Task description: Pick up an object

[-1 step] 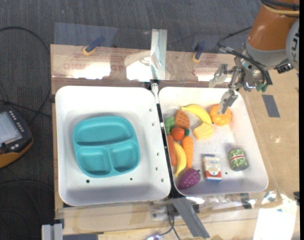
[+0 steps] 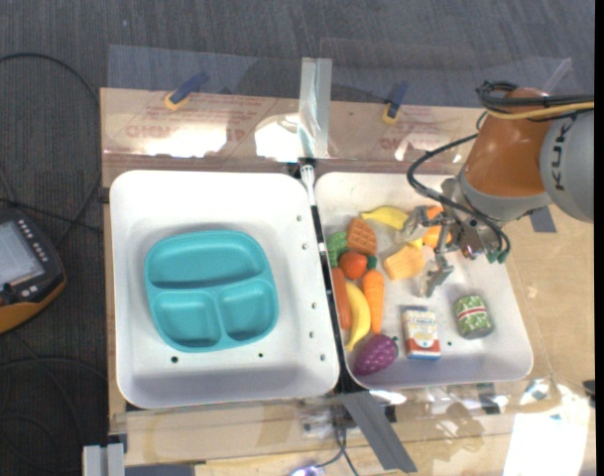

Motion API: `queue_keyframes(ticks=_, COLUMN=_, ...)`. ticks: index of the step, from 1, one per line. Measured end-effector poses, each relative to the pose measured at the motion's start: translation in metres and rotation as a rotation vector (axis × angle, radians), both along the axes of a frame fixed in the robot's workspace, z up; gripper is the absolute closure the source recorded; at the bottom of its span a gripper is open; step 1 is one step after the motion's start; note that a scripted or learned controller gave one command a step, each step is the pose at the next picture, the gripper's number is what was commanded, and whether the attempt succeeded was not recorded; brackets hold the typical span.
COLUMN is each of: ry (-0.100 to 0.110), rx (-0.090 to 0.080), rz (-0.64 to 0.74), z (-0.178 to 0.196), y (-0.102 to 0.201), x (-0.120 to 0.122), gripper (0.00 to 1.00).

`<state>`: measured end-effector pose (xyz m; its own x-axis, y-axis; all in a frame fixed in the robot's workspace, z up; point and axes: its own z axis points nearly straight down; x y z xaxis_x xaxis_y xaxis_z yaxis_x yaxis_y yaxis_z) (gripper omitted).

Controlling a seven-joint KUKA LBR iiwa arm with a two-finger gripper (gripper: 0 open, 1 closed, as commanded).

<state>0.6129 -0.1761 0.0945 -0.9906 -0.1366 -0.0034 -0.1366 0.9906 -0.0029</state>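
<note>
One orange wedge (image 2: pixel 405 262) just left of the tool (image 2: pixel 438 276) (grip state unclear).

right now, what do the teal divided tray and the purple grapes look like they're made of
The teal divided tray looks like moulded plastic: one even colour, rounded compartment edges, a soft matte sheen. The purple grapes look like plastic toy food: a single lumpy piece with small glossy highlights, though rubber or foam can't be ruled out from this view.
</note>
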Motion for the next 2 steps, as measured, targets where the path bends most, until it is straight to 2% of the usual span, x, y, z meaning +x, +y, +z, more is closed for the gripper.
queue_keyframes(ticks=1, ry=-0.011, rx=0.001, rz=-0.162, z=-0.003, y=0.073, x=-0.077, gripper=0.0)
queue_keyframes(ticks=2, ry=0.011, rx=-0.002, rz=-0.106, z=-0.003, y=0.078, x=0.0, gripper=0.0)
